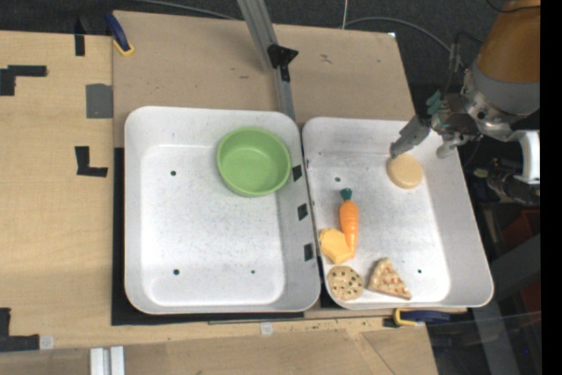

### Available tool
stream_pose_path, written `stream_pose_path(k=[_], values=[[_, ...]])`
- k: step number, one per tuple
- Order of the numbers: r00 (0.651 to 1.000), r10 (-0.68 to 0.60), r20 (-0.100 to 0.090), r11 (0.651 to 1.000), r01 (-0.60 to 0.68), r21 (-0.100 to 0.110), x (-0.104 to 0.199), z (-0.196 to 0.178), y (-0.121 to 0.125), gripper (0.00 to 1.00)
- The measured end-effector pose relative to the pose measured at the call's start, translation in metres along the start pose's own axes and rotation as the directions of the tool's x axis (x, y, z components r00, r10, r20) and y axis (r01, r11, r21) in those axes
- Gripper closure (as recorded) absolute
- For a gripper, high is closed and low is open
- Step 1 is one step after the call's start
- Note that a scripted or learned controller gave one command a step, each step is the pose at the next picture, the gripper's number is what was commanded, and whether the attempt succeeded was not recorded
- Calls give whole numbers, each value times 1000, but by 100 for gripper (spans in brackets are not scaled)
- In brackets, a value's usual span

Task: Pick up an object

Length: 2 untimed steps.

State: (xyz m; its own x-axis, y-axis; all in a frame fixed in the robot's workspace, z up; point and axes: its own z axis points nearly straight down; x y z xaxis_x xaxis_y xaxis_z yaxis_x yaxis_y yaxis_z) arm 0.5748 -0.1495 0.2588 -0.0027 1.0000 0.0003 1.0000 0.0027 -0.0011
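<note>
Since the gripper [425,139] hangs spread and empty, the tan disc [406,171] — likely light, stiff — suits an edge-to-edge pinch.

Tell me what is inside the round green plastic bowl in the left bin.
The green bowl shows just its own smooth green inner surface, with nothing lying in it. The white bin floor directly beneath the bowl is covered, so that patch cannot be checked.

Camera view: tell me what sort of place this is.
Probably a robot lab's picking bench: two white bins on a board, toy food such as a carrot, and a gripper reaching in.
</note>
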Motion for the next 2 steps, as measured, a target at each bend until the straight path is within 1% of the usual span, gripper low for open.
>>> stream_pose_path(k=[1, 2], values=[[1000, 0, 0, 1000, 0, 0, 0, 0, 0, 0], [1000, 1, 0, 1000, -1, 6, -2, 62, 5, 0]])
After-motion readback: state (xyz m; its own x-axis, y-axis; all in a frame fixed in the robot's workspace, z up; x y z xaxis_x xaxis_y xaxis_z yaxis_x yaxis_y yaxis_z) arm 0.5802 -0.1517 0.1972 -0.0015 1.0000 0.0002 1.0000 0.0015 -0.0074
